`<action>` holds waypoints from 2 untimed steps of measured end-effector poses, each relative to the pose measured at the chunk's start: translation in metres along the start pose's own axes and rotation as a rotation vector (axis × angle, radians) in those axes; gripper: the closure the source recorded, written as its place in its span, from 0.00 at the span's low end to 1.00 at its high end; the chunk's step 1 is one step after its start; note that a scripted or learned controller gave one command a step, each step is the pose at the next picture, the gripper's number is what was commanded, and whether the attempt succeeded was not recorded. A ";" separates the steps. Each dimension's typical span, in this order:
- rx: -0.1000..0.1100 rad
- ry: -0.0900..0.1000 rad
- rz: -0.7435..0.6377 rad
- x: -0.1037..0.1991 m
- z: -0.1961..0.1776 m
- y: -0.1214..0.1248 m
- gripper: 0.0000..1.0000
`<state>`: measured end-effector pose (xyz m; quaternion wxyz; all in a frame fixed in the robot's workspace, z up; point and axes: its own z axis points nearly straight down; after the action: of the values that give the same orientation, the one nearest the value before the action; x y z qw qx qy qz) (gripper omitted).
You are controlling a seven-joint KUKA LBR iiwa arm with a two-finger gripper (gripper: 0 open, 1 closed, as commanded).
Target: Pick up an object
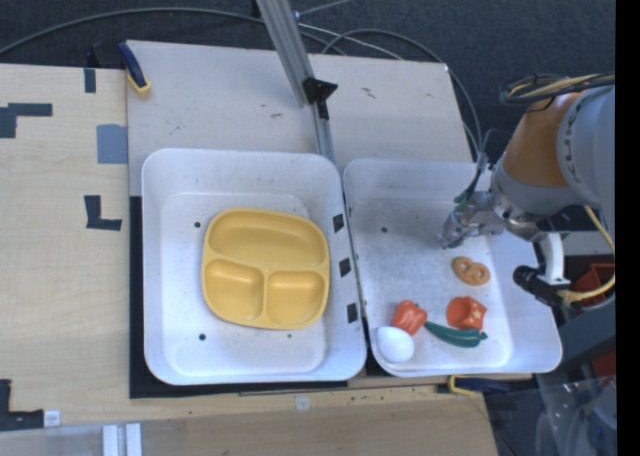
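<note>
Gripper hangs low over the right bin, just above and to the left of the pretzel, and whether it is spread or pressed together cannot be told from this slanted view; nothing shows in it. The arm comes in from the right, its orange band sitting above the wrist. Things to pick lie toward the near end of that bin: the pretzel closest to the gripper, then a red tomato, a green chili lying against it, a red pepper and a white egg touching the pepper near the bin's corner. The left bin holds a yellow tray with three compartments. Several things could go wrong from here, by my judgement. The pretzel is flat and low, so a descent could close over it and come up with nothing, or nudge it aside. The tomato and chili sit tight together, and so do the pepper and egg, so a grasp on one may push or drag its neighbour; the egg is round and smooth and would likely roll or slip out. Anything near the bin wall leaves little room for a finger on that side. No brand, label or legible writing appears anywhere on the bins, objects or bench.
</note>
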<state>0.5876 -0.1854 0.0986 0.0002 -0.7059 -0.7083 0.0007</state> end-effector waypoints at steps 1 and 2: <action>-0.004 -0.001 0.002 -0.008 -0.051 -0.004 1.00; -0.006 -0.001 0.001 0.002 -0.102 -0.001 1.00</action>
<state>0.5867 -0.1831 0.2005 -0.0020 -0.7062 -0.7080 -0.0011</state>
